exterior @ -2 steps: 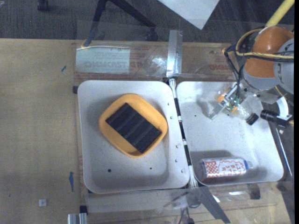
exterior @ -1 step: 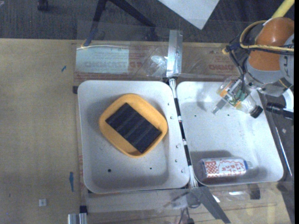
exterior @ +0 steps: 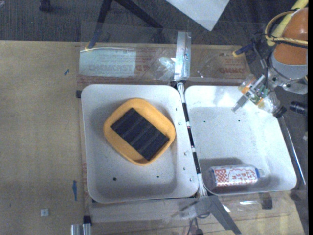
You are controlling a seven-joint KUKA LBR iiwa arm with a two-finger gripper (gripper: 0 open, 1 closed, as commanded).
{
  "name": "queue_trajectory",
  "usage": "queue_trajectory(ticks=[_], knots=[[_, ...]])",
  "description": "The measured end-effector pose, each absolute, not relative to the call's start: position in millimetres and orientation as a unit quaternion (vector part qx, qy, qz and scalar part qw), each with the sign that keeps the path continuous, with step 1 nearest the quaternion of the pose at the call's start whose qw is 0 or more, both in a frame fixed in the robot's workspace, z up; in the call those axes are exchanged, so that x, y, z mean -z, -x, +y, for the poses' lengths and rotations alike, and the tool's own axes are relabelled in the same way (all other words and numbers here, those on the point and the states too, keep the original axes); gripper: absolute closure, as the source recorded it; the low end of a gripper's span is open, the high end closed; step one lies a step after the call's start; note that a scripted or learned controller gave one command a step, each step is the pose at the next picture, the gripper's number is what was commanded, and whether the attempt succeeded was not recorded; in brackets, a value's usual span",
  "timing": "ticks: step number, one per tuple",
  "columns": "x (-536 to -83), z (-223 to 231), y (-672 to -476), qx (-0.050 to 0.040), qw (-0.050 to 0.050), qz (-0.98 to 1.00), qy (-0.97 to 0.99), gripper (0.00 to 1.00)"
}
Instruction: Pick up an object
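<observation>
Bins: two, shallow and white, side by side on the bench. Left bin point(exterior: 98, 180) and right bin point(exterior: 274, 146) meet along a central seam running top to bottom of the camera view.

Objects: two in all, one per bin.

Left bin holds one yellow-orange item with rounded corners and a dark ribbed rectangular panel point(exterior: 139, 133) set into its top face. It sits turned at a diagonal, roughly in the middle of the bin floor, apart from every wall.

Right bin holds one small bottle or tube point(exterior: 234, 176) lying on its side along the near wall. Its wrap is white with a red pattern, a red checkered patch toward the left end, a clear or pale cap toward the right end. Print too small to read.

Arm: one, entering from the right; orange band and grey wrist visible at the upper right corner. Gripper point(exterior: 243, 101) hangs over the far right part of the right bin, tilted down and leftward. Nothing is visible between its tips. Whether the jaws are spread or pressed together cannot be told from this angle.

Bottle lies well apart from the gripper, toward the near edge of the same bin. Panelled item lies further off, across the seam.
</observation>
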State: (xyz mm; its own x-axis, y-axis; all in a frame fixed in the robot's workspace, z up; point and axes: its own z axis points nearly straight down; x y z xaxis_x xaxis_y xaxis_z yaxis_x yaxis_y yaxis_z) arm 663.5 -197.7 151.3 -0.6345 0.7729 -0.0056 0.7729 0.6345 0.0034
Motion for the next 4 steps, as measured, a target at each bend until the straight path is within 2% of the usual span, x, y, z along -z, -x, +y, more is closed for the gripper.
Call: queue_trajectory(ticks=[1,2,3,4], knots=[[-151.1,-197.6,-663.4,-0.0003,0.003,0.904,-0.427,0.00],[-155.1,-222.5,-663.8,-0.0003,0.004,0.898,-0.441,0.00],[-86.5,-150.4,-651.9,0.0003,0.001,0.914,-0.406,0.00],[-97.4,-150.4,-653.3,-0.0004,0.003,0.914,-0.406,1.00]])
